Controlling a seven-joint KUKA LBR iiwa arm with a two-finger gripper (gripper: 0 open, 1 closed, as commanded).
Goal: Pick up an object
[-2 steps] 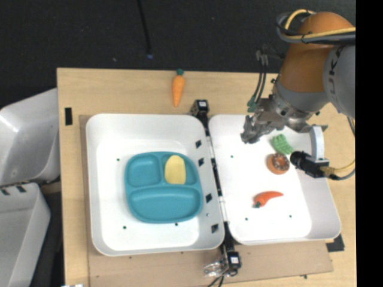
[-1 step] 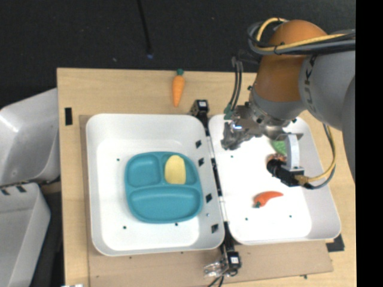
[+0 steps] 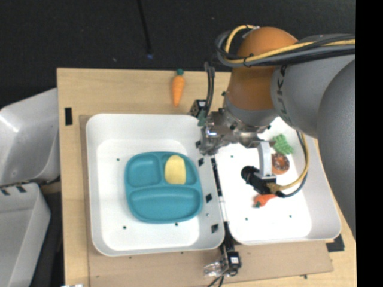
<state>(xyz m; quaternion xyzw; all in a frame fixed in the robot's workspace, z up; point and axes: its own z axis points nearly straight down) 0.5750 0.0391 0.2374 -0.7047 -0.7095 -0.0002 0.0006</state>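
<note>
My gripper (image 3: 207,140) hangs under the orange wrist, over the upper end of the divide between the two bins. Nothing can be seen held by it. A yellow rounded object (image 3: 175,169) lies in the upper right compartment of a teal divided plate (image 3: 157,201) in the left bin (image 3: 105,220). In the right bin (image 3: 287,226), a green leafy piece (image 3: 282,143) and a red-brown piece (image 3: 280,162) lie close under the arm, to the right of the gripper. A small orange-red item (image 3: 261,200) rests lower down in that bin.
A toy carrot (image 3: 178,87) lies on the wooden bench (image 3: 119,88) behind the left bin, outside both bins. The large grey arm covers the top right of the right bin. White floor shows around the teal plate.
</note>
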